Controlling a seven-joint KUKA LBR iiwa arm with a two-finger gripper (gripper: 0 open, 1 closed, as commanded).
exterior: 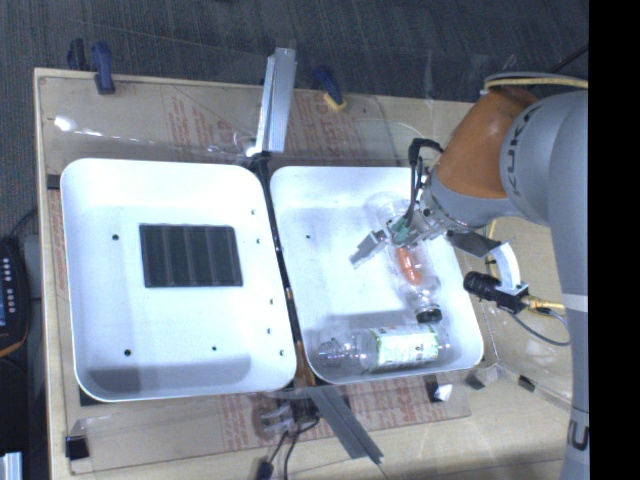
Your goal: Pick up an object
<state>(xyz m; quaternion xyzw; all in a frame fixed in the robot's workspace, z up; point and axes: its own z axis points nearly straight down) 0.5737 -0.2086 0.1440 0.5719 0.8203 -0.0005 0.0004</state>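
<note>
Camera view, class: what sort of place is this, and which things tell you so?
Probably a robotics lab's grasping test bench. A grey robot arm reaches over two shallow white bins, one holding clear plastic bottles, on a board held by blue clamps above carpet.

Two white bins (90, 368) on the worktop (60, 118); two clear bottles (385, 350) in the right one; three blue clamps (102, 66) along the back.

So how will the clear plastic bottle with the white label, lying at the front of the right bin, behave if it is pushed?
The clear plastic bottle with the white label lies on its side, so it would probably roll. It looks see-through and mostly empty, so likely light. Its smooth, round wall may slip between fingers.
</note>
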